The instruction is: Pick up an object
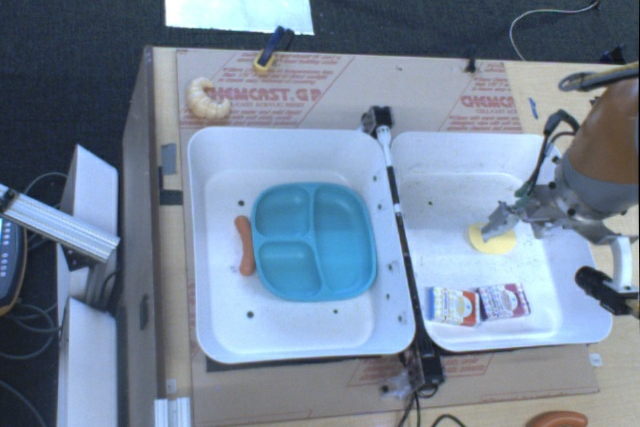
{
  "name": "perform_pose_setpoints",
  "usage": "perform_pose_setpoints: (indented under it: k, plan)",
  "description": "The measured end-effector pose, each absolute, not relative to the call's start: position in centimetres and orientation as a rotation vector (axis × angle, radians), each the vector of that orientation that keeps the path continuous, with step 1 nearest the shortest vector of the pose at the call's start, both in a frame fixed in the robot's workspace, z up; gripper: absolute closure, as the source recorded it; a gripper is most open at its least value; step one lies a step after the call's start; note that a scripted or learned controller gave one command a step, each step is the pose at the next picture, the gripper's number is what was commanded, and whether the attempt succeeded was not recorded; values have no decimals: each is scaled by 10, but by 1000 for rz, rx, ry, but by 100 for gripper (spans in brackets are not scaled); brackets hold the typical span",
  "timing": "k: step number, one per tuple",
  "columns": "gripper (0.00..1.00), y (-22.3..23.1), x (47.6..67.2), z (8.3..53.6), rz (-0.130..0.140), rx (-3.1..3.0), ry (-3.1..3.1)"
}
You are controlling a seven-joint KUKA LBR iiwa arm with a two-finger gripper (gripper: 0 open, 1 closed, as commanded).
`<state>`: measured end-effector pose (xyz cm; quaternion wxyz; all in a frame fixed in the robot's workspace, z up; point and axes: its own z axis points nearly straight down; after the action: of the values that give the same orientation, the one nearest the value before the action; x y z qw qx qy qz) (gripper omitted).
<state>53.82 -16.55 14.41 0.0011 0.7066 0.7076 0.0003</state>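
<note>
The gripper (pixel 497 227) is poised over the flat yellow disc (pixel 492 240) in the right bin (pixel 560 320); its closure cannot be told. For a sound grasp, the disc's thin edge should be straddled squarely before lifting.

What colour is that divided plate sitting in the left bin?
The divided plate is light blue, plain with no pattern, seen clearly in the overhead camera view.

Red "CHEMCAST GP" print on the bench's brown sheet (pixel 300 87)
</note>
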Motion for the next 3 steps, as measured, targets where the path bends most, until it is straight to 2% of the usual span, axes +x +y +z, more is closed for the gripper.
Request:
perform_pose_setpoints:
  k: [1,2,3]
  plan:
    - [0,-134,553,85,4,2216,2224]
    - [0,-142,559,116,2,2216,2223]
    - [0,-150,552,111,0,2219,2222]
